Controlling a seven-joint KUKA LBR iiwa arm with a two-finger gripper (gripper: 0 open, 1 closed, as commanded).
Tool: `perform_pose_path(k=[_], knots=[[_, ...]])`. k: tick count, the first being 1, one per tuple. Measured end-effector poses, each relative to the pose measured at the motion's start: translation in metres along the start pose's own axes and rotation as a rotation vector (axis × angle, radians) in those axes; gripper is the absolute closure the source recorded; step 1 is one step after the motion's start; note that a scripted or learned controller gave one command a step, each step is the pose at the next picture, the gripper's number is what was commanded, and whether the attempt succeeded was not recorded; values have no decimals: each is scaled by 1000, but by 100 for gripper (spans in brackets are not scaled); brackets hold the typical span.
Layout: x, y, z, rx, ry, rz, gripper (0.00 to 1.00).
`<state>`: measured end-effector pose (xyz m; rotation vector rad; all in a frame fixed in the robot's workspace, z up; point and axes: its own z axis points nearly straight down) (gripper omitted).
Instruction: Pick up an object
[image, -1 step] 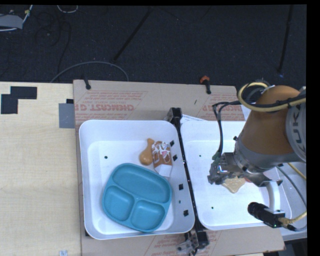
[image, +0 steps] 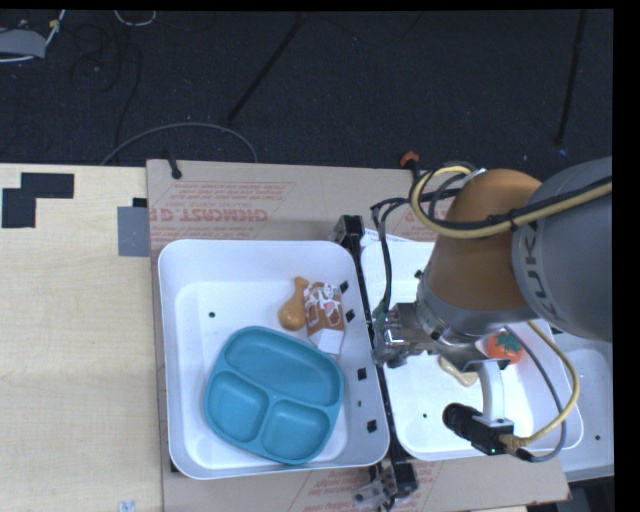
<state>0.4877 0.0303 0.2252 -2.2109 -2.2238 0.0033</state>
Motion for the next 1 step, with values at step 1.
perform_pose_path(k=[1], knots=[[53,6,8,-1,-2,1,100]])
